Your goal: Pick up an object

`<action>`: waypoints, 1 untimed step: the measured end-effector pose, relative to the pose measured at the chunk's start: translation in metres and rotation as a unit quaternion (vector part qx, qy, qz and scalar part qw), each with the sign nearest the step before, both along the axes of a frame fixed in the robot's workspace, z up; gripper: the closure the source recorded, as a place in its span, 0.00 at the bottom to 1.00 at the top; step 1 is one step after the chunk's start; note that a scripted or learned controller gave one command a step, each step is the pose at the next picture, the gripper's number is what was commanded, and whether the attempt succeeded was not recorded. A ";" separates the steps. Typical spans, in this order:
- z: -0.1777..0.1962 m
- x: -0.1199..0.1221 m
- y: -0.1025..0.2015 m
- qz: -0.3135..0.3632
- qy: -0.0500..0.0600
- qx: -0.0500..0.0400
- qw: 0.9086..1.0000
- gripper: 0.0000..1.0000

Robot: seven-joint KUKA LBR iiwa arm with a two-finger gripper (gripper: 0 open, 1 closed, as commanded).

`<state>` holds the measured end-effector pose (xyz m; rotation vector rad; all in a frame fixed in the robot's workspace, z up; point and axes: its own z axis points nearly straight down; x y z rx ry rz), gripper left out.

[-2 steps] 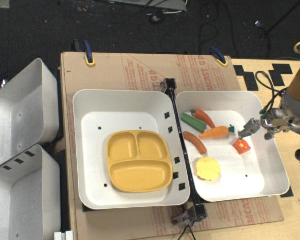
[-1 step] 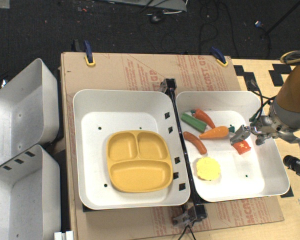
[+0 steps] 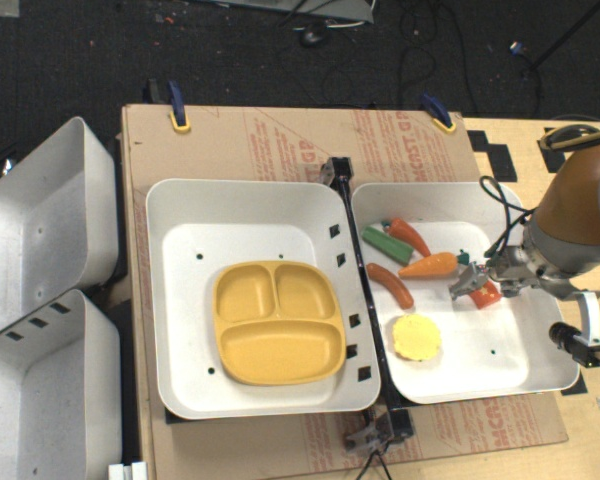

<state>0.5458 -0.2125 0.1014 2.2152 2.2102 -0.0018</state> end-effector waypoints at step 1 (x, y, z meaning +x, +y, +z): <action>0.014 0.002 -0.001 0.000 -0.005 -0.002 1.000 1.00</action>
